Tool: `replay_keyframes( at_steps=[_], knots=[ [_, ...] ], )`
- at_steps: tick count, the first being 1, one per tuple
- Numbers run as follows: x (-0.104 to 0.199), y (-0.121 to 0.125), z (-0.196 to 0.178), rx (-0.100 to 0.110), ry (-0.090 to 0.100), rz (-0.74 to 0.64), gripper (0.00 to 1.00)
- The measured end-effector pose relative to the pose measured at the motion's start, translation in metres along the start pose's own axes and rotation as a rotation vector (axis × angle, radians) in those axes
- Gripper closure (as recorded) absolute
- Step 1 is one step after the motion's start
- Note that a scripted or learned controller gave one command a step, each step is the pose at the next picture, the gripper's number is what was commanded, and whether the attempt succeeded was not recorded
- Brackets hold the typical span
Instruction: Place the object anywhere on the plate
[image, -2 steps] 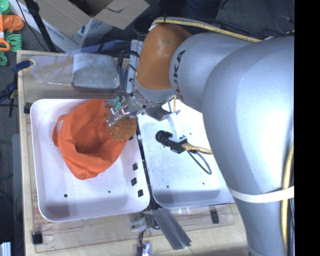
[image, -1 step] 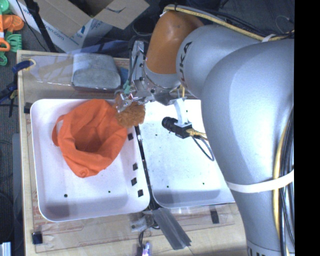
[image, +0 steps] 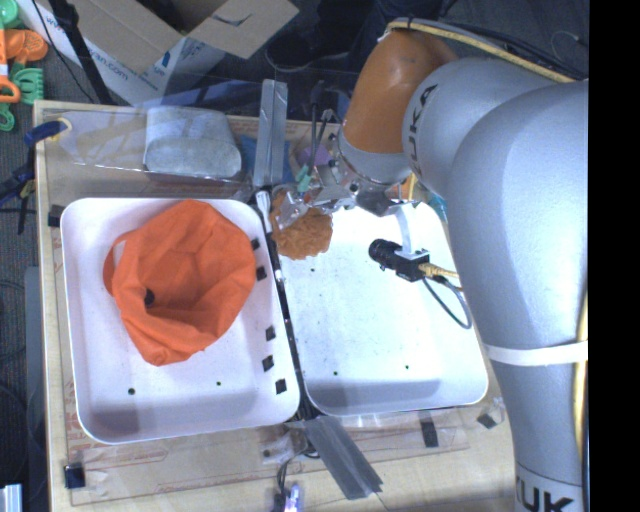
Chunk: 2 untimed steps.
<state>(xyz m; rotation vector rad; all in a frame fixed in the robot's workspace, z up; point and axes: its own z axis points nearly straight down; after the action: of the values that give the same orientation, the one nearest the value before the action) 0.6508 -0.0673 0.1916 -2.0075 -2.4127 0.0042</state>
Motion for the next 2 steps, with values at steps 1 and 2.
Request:
replay_keyframes(
  at_steps=[1, 2],
  knots=[
    [-0.073, -0.008, 0.011, -0.003, -0.001, 0.028, 1.00],
    [-0.141, -0.021, 0.030, -0.003, -0.001, 0.078, 1.00]
  ],
)
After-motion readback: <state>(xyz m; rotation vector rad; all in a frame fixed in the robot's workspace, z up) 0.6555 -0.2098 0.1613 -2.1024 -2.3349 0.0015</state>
